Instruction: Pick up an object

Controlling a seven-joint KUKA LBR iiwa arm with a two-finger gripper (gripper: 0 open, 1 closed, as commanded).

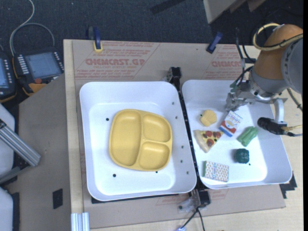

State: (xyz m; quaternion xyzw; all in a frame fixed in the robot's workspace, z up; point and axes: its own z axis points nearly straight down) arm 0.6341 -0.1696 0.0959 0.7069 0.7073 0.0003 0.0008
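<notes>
Tool [234,101]: we can't tell its state. Left to right, we see the yellow tray [140,139] in the left bin [91,129], then pizza slice [207,138], small carton [231,122] (just under the tool), green block [248,135]. Nothing lifted yet; the pick remains.

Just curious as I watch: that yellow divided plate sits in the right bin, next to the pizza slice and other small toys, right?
Not quite. In the camera view the yellow divided plate lies alone in the left bin. The pizza slice and the other small toys are in the right bin, where the gripper is.
</notes>
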